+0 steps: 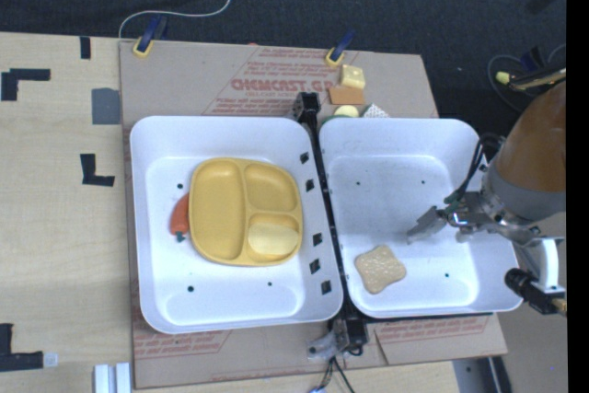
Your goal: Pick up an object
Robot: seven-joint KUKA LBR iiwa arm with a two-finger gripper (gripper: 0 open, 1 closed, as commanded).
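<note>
A beige, bread-like flat piece point(379, 268) lies on the floor of the right bin point(396, 135), near its front. My gripper point(439, 229) hangs over the right half of that bin, to the right of the piece and a little behind it, apart from it. Its two fingers are spread, so it is open with nothing between them. In the left bin point(221, 129) a yellow compartment plate point(246, 210) rests on the floor. A red-orange object point(179, 216) pokes out from under the plate's left edge, mostly hidden.
The grey arm with its orange band point(538, 147) covers the right bin's right rim. Small yellow, brown and green blocks point(349, 93) sit on the cardboard behind the bins. A black divider point(317, 198) joins the two bins.
</note>
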